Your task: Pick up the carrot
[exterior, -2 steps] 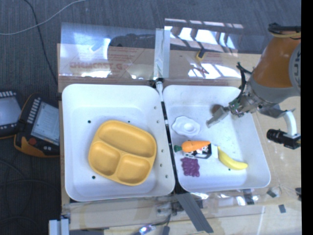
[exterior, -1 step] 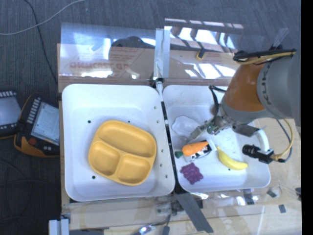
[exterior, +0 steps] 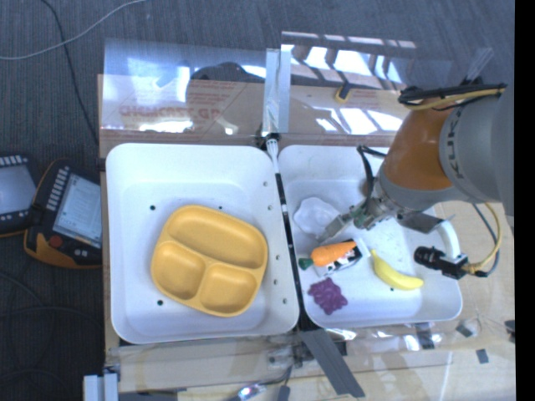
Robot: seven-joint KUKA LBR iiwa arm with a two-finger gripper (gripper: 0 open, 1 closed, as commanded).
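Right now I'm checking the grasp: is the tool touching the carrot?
Cannot tell. In the camera view the tool hangs just above the carrot in the right bin, but the slanted look-down shows neither clear contact nor a clear gap.

- Illumination is bright and even; the two shallow white plastic bins [exterior: 125, 249] approach overexposure.
- Strong glare patches, shaped like window panes, lie on the clear plastic sheet [exterior: 351, 82] behind the bins.
- Soft shadow falls under the grey and orange robot arm [exterior: 435, 157].
- The dark grey carpet floor [exterior: 50, 73] is dimmer.
- Overall focus is slightly soft, with fine detail smeared.
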